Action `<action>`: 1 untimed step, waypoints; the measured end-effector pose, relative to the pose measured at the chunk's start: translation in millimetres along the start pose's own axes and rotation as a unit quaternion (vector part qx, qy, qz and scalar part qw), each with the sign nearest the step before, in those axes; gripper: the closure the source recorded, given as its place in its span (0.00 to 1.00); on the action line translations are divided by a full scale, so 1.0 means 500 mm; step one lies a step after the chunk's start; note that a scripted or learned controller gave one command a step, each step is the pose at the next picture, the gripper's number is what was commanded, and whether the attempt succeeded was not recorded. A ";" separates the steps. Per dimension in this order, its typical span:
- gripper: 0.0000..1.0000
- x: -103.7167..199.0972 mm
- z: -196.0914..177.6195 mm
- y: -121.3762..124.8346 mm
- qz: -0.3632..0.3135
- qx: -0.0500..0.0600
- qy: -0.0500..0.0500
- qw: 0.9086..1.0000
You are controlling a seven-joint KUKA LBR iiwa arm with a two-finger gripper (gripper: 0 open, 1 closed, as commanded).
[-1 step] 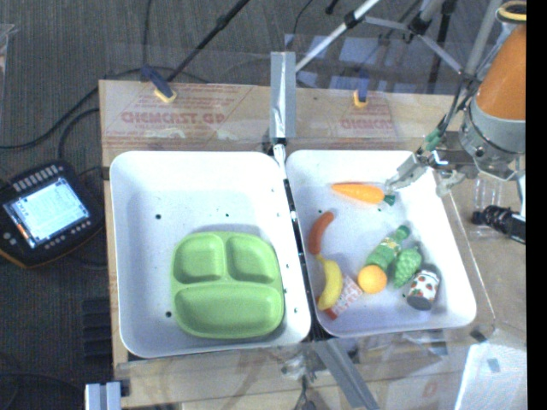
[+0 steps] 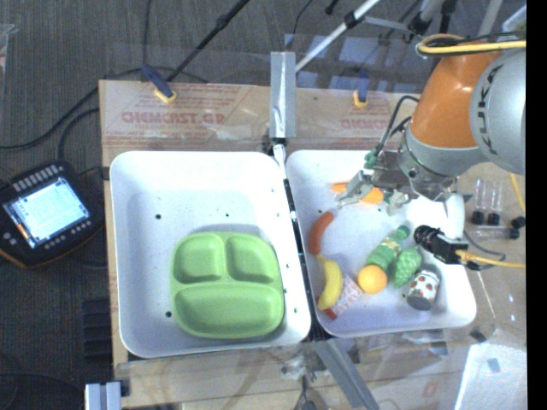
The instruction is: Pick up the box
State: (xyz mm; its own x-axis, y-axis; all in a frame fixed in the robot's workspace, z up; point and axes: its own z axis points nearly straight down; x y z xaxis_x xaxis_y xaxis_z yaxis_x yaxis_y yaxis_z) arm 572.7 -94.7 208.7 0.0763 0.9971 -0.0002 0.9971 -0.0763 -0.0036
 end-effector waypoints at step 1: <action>0.00 -0.007 0.235 0.065 0.079 -0.002 -0.001 0.997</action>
State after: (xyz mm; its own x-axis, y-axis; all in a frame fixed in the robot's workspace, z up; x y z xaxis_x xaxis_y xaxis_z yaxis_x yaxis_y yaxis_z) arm 604.4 -100.8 90.8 0.2322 0.9727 -0.0018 0.9727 -0.2322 0.0005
